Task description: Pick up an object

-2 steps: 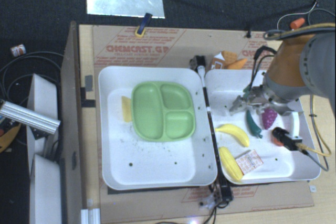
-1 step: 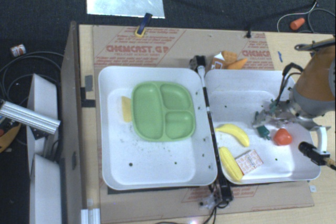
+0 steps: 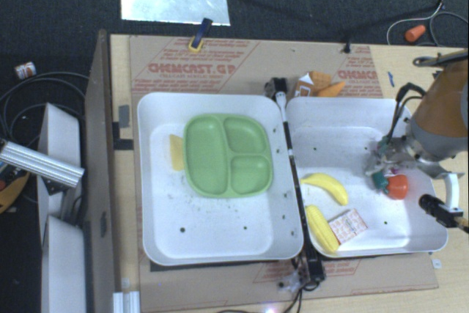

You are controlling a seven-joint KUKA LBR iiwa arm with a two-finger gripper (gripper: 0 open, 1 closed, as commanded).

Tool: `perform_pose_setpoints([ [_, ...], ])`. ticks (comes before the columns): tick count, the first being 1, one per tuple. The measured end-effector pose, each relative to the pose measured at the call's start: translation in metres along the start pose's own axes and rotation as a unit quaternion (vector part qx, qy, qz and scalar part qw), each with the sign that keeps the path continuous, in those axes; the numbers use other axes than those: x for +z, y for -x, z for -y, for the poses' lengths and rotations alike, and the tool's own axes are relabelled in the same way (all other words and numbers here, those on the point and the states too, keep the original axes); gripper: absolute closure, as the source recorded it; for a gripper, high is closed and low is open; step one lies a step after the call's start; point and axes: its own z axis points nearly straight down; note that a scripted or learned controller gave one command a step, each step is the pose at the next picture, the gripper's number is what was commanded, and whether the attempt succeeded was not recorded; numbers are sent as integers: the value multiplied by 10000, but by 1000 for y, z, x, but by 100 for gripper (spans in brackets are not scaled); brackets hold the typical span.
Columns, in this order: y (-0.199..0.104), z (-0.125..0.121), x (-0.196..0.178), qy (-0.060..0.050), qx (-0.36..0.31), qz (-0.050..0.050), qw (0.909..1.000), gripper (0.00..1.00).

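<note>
My gripper (image 3: 382,163) hangs low over the right part of the right bin (image 3: 330,130), with the grey and orange arm reaching in from the right. Just below it lie a small red-orange object (image 3: 397,188) and, beside that, a teal piece (image 3: 379,178); whether the gripper touches either is unclear. A yellow banana (image 3: 327,186) lies near the bin's middle left. A second banana (image 3: 319,228) lies at the front left, next to a small red-patterned box (image 3: 347,225).
The left bin (image 3: 157,157) holds a green divided plate (image 3: 226,155) with a yellow piece (image 3: 176,152) at its left edge. An orange item (image 3: 325,86) lies on the cardboard behind the bins. The divider between the bins runs front to back.
</note>
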Motion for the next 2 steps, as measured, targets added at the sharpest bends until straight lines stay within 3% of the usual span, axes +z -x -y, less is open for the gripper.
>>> perform_pose_setpoints([
  [1, -77, -49, -86, 39, -47, 10, 10000, 100],
  [2, -117, -49, -145, 24, -33, 5, 10000, 100],
])
